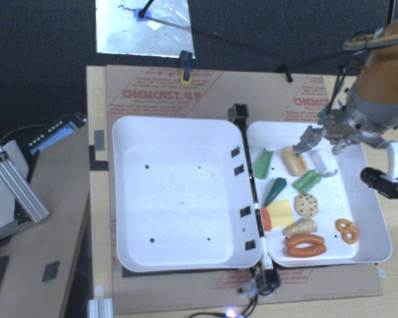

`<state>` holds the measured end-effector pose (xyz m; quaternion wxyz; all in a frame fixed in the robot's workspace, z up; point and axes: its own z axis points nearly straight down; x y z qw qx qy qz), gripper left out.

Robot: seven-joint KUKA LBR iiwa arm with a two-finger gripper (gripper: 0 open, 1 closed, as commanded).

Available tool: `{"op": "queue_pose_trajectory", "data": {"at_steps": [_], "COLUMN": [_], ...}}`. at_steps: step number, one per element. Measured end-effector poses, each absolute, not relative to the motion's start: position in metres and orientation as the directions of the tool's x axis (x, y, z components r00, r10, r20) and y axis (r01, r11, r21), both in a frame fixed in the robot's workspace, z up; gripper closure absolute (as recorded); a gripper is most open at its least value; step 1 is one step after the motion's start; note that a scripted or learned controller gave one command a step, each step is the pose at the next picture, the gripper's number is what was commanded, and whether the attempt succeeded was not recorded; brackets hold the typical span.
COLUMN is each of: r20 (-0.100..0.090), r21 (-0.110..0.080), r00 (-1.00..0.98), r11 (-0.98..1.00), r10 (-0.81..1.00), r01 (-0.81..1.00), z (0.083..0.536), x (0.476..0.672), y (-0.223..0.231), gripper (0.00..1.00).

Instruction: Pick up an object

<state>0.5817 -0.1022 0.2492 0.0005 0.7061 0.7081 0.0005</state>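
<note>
**Gripper hovering over the back of the toy-filled right bin**

From the fixed overhead camera, the shallow white right bin (378, 240) served as the landmark. The grey arm with its orange band (385, 65) came in over that bin's far right corner, and its two-finger gripper (322, 144) hung above the bin's back half. Whether the pincer was spread or closed could not be told, and nothing could be made out between its tips.

Just beneath and beside the gripper, inside the right bin, lay a tan bread-roll-shaped toy (293, 161). A light green pepper-like piece (263, 163) lay at the bin's left wall. A green pod-shaped piece (307, 181) sat near the bin's middle, with a dark teal tapered piece (274, 191) to its left. Toward the bin's front lay a round speckled cookie (306, 204), a yellow cheese-like square (280, 213), a pair of red-orange sausages (306, 245) and a small orange pretzel (346, 230).

Touching the right bin's left wall stood the shallow white left bin (179, 191).
</note>
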Motion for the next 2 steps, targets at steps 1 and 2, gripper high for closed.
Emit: {"op": "queue_pose_trajectory", "data": {"at_steps": [1, 2], "r20": [0.0, -0.003], "r21": [-0.005, 0.008], "r00": [0.0, -0.004], "r11": [0.0, 0.004], "r10": [1.0, 1.0], "r01": [1.0, 1.0], "z": [0.127, 0.121], "x": [0.618, 0.672], "y": [-0.133, -0.171], "gripper": [0.0, 0.0]}}
